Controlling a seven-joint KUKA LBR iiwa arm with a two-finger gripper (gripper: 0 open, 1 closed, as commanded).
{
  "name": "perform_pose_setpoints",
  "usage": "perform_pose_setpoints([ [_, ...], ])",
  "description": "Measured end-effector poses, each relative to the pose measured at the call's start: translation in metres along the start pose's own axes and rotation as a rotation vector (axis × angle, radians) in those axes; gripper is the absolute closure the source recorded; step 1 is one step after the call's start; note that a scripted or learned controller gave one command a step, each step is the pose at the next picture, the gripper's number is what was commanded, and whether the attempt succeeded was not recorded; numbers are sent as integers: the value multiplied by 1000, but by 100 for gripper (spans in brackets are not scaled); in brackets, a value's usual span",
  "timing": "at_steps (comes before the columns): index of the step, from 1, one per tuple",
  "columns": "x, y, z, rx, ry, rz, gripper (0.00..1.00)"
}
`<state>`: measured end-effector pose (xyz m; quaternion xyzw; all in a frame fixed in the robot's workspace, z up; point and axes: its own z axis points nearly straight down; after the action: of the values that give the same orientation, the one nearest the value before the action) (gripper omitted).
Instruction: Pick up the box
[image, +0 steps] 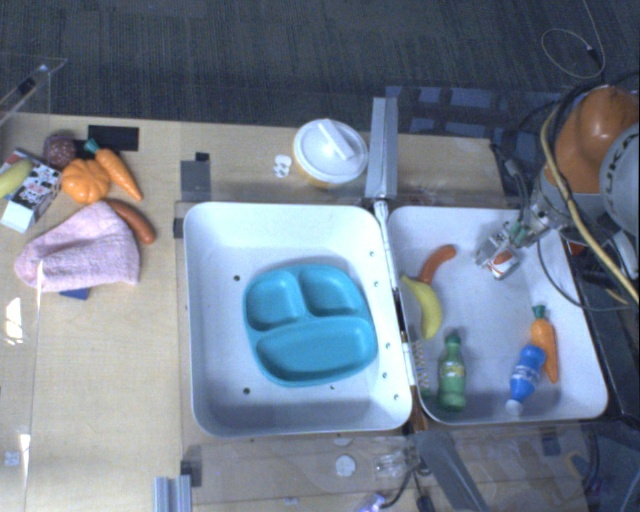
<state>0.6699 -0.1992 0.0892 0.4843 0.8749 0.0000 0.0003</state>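
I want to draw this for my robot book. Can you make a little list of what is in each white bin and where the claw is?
left bin: shallow white bin holding a blue plastic tray with three compartments
right bin: shallow white bin holding a yellow toy banana, an orange-red toy sausage, a green bottle, a blue bottle with a white cap and an orange toy carrot
claw: claw at the right bin's upper right, with something small, white and red at its tip
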Motion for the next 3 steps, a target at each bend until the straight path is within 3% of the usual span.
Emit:
perform_pose_setpoints([
  [1,27,16,1,1,-5,11,100],
  [2,59,35,-109,-4,-3,-106,100],
  [3,116,-8,-8,-3,-1,-73,100],
])
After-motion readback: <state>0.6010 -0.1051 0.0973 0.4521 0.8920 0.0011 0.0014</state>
